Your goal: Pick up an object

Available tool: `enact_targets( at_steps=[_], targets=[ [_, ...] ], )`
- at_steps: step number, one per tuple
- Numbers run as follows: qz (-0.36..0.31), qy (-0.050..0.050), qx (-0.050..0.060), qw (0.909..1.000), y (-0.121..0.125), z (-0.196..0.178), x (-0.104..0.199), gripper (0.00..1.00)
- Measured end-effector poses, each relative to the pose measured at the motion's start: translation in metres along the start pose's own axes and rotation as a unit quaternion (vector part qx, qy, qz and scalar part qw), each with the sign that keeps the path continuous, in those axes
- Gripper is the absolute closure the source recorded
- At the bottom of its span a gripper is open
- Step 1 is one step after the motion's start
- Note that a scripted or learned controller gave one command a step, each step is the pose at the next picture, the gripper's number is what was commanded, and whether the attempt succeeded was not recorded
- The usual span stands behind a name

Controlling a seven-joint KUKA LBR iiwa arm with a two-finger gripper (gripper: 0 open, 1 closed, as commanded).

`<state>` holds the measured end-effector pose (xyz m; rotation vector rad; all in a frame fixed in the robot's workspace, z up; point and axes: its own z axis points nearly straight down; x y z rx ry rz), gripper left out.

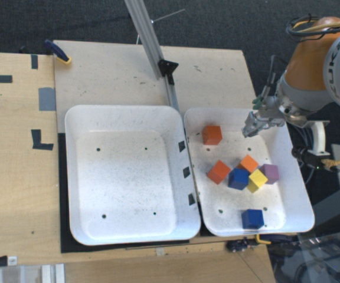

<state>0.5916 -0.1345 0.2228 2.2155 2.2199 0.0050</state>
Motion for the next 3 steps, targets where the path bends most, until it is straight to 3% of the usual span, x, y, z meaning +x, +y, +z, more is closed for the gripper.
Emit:
enact_targets(
  at_steps=[1,3],
  targets=[
    [0.0,0.001,0.002,1.0,0.001,-0.02,0.0,1.0],
    [-0.002,0.001,0.004,1.0,-0.008,0.001,0.113,1.0]
  ],
)
